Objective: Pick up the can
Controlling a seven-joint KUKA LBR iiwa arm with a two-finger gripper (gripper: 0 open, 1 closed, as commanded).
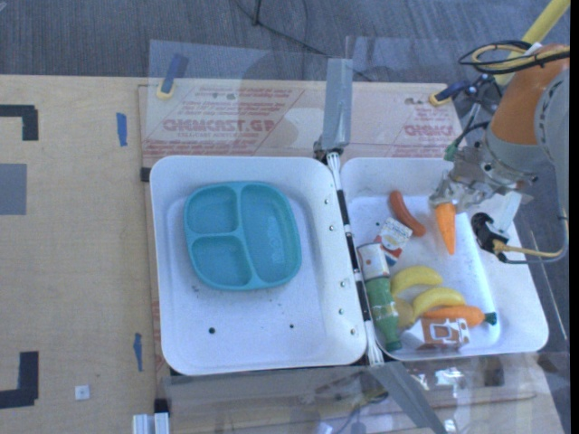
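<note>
The gripper of the grey arm, orange band above its wrist, hangs over the upper right part of the right-hand bin, with the blunt top of a small orange carrot at its tip. Whether the carrot is actually clamped there cannot be told from this angle, as the tip is masked by the wrist hardware.

The can, white-topped and lying on its side, rests below and to the left of the gripper, well apart from it, against the left wall of the same bin. A green bottle lies end to end with the can, farther down that wall. A red sausage sits just to the gripper's left, and a small white carton lies between the sausage and the can. Two yellow bananas lie below the gripper near the bin's middle, with a second, larger carrot and a white-and-orange toy beneath them at the bin's lower edge.

Far to the gripper's left, in the left-hand bin, lies a teal divided plate. Black and yellow cables loop above the arm.
</note>
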